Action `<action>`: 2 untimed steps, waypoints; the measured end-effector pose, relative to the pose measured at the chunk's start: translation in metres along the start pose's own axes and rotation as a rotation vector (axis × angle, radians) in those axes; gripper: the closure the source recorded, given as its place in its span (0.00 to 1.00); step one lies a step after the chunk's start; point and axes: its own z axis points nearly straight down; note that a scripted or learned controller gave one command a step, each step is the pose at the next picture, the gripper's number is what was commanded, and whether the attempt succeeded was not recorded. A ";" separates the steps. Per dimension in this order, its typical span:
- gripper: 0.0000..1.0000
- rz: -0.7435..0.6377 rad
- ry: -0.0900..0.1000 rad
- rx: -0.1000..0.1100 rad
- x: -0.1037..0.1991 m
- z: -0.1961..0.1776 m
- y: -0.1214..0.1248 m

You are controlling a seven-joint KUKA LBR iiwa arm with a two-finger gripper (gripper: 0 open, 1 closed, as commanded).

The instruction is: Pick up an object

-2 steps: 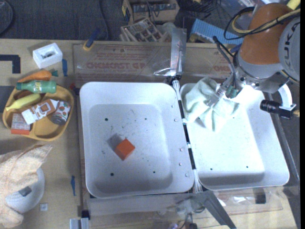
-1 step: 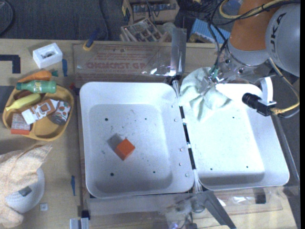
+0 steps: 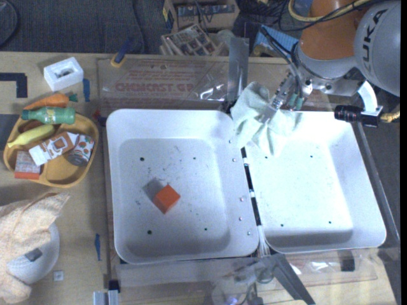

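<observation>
A pale, crumpled cloth [image 3: 259,119] hangs at the back of the bins, over the divide between them. Its upper part is bunched up between the fingers of my gripper [image 3: 283,100], which is shut on it. The lower folds trail down toward the right bin [image 3: 318,196]. An orange block [image 3: 168,198] lies in the middle of the left bin [image 3: 127,170], with a grey face or shadow on its left side, far from the gripper.
The arm's orange band [image 3: 331,11] and grey wrist loom over the right bin's back edge. A clear plastic sheet [image 3: 172,81] lies behind the left bin. A yellow bowl of toy food [image 3: 51,148] and a cloth heap [image 3: 28,227] sit off to the left.
</observation>
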 end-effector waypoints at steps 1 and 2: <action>0.00 0.000 -0.001 -0.001 0.000 -0.001 0.000; 0.00 0.325 0.006 0.004 0.031 0.034 0.028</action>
